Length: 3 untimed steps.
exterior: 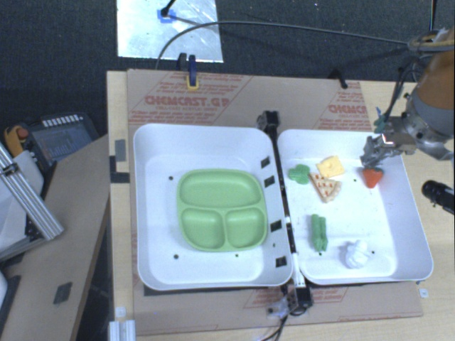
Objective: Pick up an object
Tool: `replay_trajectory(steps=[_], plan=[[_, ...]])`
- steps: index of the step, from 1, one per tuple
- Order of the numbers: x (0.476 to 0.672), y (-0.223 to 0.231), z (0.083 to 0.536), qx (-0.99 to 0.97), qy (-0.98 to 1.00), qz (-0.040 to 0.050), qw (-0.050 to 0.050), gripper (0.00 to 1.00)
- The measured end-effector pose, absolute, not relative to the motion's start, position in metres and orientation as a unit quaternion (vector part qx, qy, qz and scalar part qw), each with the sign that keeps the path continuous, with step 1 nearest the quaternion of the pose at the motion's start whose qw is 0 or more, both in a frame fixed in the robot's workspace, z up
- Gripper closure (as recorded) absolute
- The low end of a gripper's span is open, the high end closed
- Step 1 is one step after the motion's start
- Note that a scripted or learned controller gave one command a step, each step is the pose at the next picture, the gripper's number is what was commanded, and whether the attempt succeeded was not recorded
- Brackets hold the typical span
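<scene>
Pincer [375, 155] hangs at the frame's right; I cannot tell its state. Red toy [372, 177] lies just below it.

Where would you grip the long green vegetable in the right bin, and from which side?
Grip the green vegetable at mid-length, coming straight down with the fingers closing across its narrow width. It lies flat and runs roughly front to back in the right bin, with bare floor on both long sides, so there is probably room for the fingers.
</scene>
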State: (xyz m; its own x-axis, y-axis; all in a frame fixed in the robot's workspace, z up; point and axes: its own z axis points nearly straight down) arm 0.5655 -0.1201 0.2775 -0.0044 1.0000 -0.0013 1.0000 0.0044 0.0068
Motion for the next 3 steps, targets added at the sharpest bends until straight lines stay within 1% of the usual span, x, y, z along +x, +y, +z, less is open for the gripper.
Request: replay_trajectory(steps=[1,2,3], plan=[[0.575,-0.075,0.26,0.704,0.71,0.0008,0.0,1.0],[0.586,-0.018,0.259,0.704,0.71,0.0014,0.0,1.0],[0.607,0.032,0.257,0.704,0.711,0.0018,0.001,1.0]])
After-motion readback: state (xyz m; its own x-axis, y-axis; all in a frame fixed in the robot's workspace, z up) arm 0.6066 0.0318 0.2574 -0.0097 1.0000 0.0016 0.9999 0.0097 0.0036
